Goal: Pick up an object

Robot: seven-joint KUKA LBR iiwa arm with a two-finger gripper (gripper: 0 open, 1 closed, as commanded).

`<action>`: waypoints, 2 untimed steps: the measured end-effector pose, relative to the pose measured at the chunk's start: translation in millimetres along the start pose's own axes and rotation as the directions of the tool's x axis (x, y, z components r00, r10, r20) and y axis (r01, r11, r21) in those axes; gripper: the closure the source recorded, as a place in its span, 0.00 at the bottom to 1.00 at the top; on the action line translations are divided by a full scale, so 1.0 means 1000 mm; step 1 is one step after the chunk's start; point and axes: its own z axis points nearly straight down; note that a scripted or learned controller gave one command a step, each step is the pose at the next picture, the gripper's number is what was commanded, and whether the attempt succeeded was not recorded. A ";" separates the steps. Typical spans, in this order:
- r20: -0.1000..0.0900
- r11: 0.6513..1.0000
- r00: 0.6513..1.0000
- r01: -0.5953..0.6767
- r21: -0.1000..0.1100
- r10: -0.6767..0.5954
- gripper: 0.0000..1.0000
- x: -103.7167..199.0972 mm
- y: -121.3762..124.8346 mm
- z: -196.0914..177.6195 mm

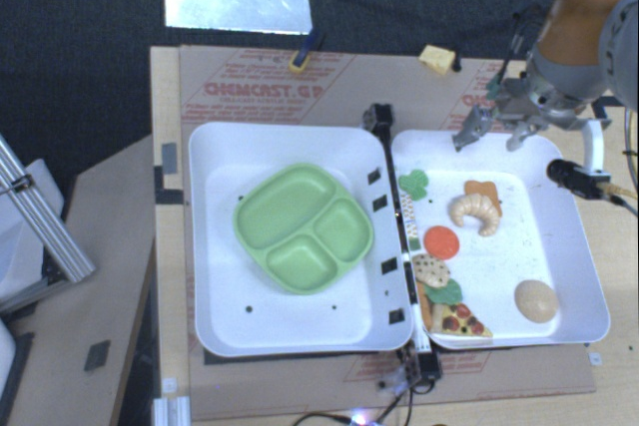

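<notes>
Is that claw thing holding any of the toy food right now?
No. The gripper hangs open above the right bin's far rim, nothing between its fingers.

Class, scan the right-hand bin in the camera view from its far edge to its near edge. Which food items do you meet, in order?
Green leaf → croissant → red tomato slice → cracker → egg → pizza slice.

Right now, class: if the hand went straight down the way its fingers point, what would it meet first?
Probably the bare floor of the right bin near its far rim. The hand hangs open above that spot, and the croissant lies nearer the camera. Depth is unclear.
</notes>
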 end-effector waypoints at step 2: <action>0.001 1.000 1.000 0.004 -0.007 -0.004 0.00 0.005 0.006 0.037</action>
